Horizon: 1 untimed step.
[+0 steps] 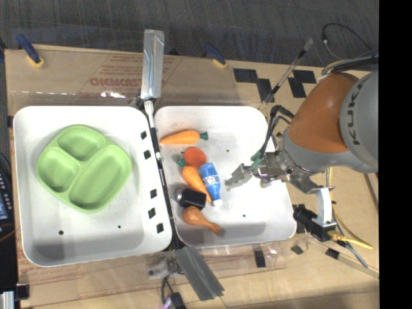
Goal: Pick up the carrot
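Arm over the right bin, toys clustered at its left side.

Two white bins sit side by side: the left bin (26, 237) holds a green three-part plate (84, 167); the right bin (257, 227) holds the toys. A carrot (181, 136) lies at the far left of the right bin, green tip pointing right. Nearer are a red ball (194, 156), an orange piece (193, 177) and a blue bottle (210, 181) close together, then a black item (192, 198) and a drumstick (199, 219) nearest. The arm (328, 124) reaches in from the right, its gripper (235, 178) low over the bin, just right of the bottle and well apart from the carrot, with nothing between its fingers.
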{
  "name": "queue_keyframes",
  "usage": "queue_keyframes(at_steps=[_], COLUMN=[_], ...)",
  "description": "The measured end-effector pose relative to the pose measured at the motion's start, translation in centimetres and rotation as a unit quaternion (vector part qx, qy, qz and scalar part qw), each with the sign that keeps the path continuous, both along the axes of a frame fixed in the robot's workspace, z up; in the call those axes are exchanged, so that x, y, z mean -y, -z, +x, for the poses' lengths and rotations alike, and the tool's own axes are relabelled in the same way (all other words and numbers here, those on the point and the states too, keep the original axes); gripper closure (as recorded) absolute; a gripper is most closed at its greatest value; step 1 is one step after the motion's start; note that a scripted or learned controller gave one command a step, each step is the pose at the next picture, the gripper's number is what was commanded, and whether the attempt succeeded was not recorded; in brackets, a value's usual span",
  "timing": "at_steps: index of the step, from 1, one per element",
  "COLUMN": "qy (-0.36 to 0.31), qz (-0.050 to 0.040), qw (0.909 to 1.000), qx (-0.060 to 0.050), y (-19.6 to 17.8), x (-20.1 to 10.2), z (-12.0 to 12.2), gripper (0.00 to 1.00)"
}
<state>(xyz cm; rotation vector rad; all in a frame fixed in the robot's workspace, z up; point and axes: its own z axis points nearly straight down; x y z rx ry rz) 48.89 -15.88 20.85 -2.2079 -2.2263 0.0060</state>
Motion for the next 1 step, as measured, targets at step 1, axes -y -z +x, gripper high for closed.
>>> queue_keyframes(at_steps=[1], qy=[-0.068], qz=[0.0006], qw=[0.9977], qx=[0.000], y=[-1.48], x=[-5.54], z=[-1.19], gripper=[0.00])
